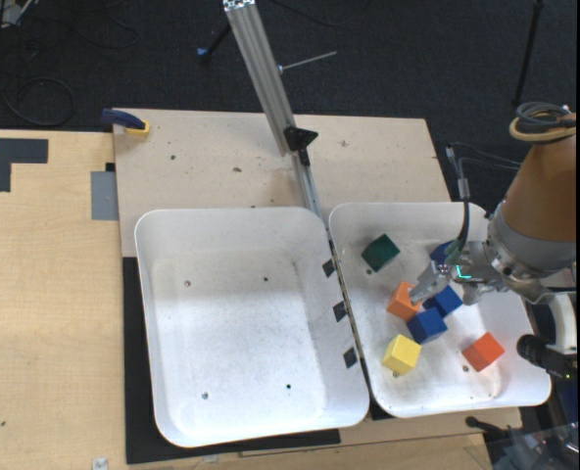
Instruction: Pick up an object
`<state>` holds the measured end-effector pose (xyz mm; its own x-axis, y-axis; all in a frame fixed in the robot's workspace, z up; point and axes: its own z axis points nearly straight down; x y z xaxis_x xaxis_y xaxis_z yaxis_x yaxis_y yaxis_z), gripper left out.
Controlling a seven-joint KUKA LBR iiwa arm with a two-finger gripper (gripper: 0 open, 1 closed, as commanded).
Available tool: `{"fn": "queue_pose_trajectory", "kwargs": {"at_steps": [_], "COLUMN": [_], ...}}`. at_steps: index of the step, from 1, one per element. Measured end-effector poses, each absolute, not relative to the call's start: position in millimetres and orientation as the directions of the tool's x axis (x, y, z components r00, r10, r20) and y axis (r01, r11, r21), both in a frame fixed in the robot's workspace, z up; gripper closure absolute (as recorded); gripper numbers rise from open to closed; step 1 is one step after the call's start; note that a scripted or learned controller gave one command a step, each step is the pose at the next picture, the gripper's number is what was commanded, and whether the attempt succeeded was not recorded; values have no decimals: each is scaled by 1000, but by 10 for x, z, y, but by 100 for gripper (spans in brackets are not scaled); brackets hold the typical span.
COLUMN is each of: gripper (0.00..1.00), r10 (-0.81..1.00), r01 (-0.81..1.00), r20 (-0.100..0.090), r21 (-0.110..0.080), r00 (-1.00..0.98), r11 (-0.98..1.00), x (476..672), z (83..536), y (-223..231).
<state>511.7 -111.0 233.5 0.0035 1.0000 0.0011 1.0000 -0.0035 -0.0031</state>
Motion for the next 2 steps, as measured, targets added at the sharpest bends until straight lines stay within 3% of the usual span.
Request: {"fn": "queue_pose_trajectory", "kwargs": {"at_steps": [2], "gripper": [0], "r10": [1000], "r01": [1000], "r20": [2], "r21": [-9], "r00": [1], "r11": [-1], "x": [5073], "z": [1410], "y": [-1173]}}
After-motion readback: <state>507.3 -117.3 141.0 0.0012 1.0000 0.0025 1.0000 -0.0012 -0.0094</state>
